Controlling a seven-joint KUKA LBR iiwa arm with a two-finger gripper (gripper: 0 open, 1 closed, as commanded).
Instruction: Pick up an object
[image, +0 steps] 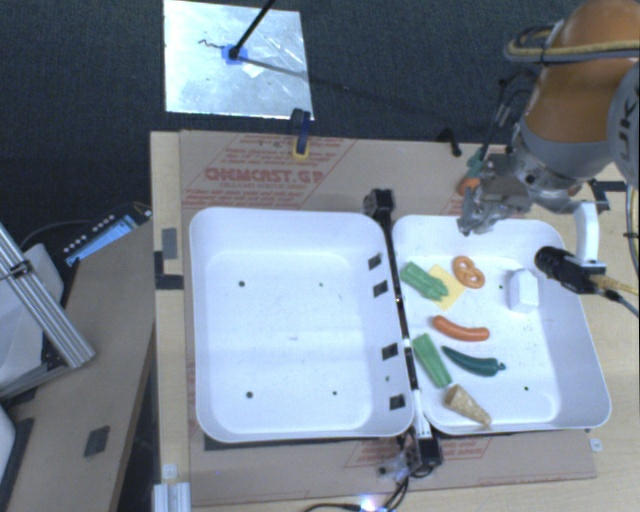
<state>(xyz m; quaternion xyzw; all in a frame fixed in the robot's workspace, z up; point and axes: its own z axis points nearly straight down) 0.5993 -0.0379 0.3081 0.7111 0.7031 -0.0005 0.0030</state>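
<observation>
In the camera view the arm comes in from the upper right, its grey body and orange band bulking over the far right corner of the bench. The wrist bends down so that the end effector hangs above the far edge of the right bin, near that bin's back rim. Whether it is released or clenched cannot be told from this angle; nothing shows between its tips.

The objects all lie in the right bin, apart from the end effector. A pretzel sits nearest to it, just toward the camera. Left of the pretzel a green leafy piece rests partly on a yellow slab. A white block lies to the right. Closer to the camera come an orange sausage, a light green pod, a dark green pepper and a tan cone.

The left bin sits beside it, the two touching along a black hinge strip.
</observation>
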